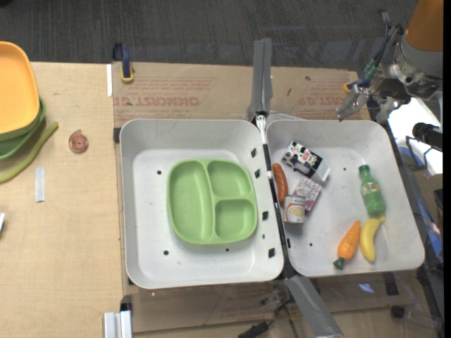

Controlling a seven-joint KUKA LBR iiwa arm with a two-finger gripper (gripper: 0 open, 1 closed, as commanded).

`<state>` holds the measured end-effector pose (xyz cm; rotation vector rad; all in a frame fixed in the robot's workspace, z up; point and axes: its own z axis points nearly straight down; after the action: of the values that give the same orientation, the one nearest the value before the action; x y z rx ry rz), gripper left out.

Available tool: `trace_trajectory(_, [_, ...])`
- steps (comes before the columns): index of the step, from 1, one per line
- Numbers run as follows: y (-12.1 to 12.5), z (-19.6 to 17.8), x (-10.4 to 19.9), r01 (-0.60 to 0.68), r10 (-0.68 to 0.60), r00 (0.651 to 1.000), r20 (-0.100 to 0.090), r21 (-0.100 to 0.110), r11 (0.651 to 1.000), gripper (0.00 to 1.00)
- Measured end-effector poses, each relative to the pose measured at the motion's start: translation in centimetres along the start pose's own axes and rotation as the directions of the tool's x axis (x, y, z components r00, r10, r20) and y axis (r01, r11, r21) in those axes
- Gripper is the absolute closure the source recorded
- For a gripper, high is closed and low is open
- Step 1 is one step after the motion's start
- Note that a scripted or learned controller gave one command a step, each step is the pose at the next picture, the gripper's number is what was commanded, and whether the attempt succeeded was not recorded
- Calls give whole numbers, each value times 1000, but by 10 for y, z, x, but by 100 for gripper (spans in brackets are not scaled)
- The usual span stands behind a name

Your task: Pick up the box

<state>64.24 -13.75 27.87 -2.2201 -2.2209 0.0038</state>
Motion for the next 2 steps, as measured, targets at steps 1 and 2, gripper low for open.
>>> trace_trajectory(1, [-74,110,19,-13,13,1000,-1,0,1000,0])
trace_trajectory(2, [-53,188,45,-95,95,996,0,0,996,0])
